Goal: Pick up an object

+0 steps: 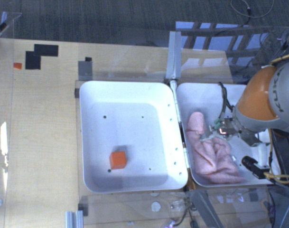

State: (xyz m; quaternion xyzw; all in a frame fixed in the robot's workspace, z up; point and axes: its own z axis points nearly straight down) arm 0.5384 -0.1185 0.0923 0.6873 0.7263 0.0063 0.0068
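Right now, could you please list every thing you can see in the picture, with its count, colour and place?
bins: two, white, side by side on the bench.
block: one, orange, on the floor of the left bin, towards the near side.
cloth: one, pink, crumpled in the right bin.
black marks: a few, on the bench's far left.
small square: one, orange, beside the black marks.
arm: one, grey with an orange band, over the right bin.
end effector: one, right above the cloth.

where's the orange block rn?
In the camera view, the orange block sits in the left bin, toward its near-left corner, alone on the floor. The pink cloth and the pincer are in the right bin.
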